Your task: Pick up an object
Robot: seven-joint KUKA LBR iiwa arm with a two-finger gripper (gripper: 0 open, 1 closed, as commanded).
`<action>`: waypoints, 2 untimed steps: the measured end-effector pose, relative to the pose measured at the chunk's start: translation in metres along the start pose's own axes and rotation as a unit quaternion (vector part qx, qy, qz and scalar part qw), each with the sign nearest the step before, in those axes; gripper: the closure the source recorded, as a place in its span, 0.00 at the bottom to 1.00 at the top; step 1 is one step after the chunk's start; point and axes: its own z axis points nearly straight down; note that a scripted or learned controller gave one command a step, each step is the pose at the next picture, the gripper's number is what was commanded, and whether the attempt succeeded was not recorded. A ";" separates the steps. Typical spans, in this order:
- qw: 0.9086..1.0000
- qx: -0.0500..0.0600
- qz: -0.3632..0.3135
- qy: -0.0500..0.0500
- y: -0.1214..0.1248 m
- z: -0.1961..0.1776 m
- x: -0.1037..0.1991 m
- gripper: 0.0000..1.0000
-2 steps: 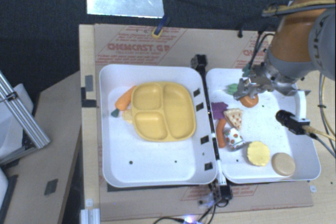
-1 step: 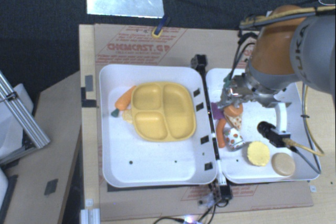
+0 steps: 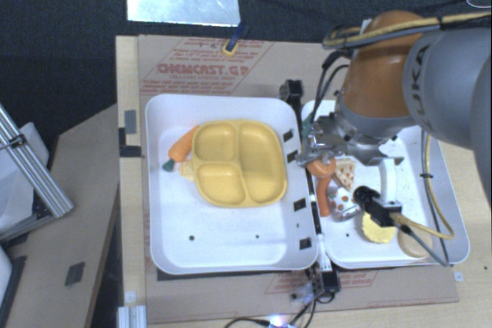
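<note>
The tool (image 3: 317, 152) hangs low over the left end of the right shallow white bin (image 3: 384, 260), and whether it is apart or together cannot be told from this slant. Just below it lies a small orange curved plastic piece (image 3: 320, 165), close to or touching it, with a pale toy pizza slice (image 3: 345, 174) beside that and a flat yellow round piece (image 3: 376, 230) nearer the front wall. The left shallow white bin (image 3: 231, 242) holds a yellow divided plastic plate (image 3: 234, 163) with an orange toy carrot (image 3: 182, 144) tucked against its left edge.
</note>
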 end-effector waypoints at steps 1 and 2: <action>1.000 0.001 0.001 -0.001 -0.032 0.009 0.049 1.00; 1.000 -0.001 0.002 -0.001 -0.041 -0.010 0.059 1.00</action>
